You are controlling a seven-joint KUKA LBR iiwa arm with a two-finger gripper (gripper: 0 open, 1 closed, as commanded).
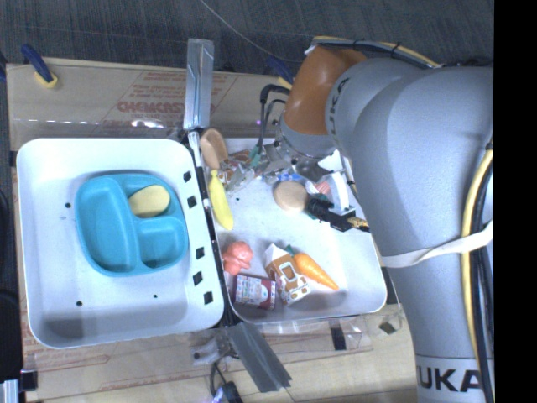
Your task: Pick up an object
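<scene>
The bulky, rounded grey metal arm (pixel 419 175) carried a glossy orange band (pixel 312 91) above its wrist. White "UKA" lettering (pixel 446 379) marked its lower casing. A thin yellow-and-black cable (pixel 482 200) ran along its right side, a pale strap (pixel 436 248) crossed the body, and black wiring (pixel 273 107) looped beside the orange band.

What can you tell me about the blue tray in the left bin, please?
The blue tray is a smooth, plastic-looking dish with rounded corners and raised dividers forming compartments: one long section on its left, smaller ones on its right. It lies flat, slightly turned, near the middle of the left bin. A yellow, rounded object rests in its upper right compartment; the other compartments show bare blue.
</scene>
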